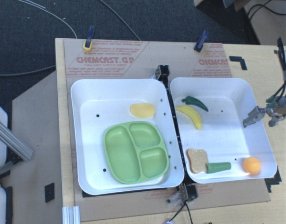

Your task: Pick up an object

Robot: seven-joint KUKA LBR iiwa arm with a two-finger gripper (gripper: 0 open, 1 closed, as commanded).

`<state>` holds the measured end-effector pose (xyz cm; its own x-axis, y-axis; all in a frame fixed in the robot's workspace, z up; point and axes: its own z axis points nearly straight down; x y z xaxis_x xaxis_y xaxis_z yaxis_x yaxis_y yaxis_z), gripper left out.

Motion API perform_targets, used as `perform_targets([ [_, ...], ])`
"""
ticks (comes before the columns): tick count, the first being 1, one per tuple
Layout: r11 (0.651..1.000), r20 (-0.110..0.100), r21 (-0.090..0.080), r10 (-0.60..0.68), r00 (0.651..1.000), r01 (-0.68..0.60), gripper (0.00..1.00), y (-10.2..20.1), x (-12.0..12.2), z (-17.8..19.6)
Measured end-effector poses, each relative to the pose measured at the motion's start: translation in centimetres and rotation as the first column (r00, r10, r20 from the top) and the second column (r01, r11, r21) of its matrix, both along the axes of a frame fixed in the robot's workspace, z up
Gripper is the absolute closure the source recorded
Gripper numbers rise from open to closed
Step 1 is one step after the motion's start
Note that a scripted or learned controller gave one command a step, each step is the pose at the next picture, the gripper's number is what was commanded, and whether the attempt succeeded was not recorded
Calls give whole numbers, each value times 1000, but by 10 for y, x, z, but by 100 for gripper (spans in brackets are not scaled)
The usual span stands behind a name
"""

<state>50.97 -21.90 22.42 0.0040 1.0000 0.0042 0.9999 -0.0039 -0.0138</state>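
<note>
Nothing is picked up yet. The pincer (258,117) hovers at the right bin's (226,85) three-o'clock rim, fingers apart and holding nothing. The nearest candidate, the orange ball (251,165), lies at five o'clock, untouched; approach and grasp remain.

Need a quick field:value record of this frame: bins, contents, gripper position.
left_bin: shallow white bin holding a green three-compartment plastic plate and a pale yellow oval piece
right_bin: shallow white bin holding a yellow banana, dark green pepper-like piece, tan bread slice, green cylinder, orange ball
contact: cylinder lies against bread slice
gripper: at right bin's right rim, nothing seen between fingers
</note>
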Motion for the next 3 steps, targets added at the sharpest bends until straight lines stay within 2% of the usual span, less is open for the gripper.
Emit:
perform_targets([
  [1,1000,12,-4,4,1000,-4,0,1,3,6],
  [2,1000,7,-1,4,1000,-4,0,10,-3,-47],
  [3,1000,11,-3,3,1000,-3,0,6,2,-90],
])
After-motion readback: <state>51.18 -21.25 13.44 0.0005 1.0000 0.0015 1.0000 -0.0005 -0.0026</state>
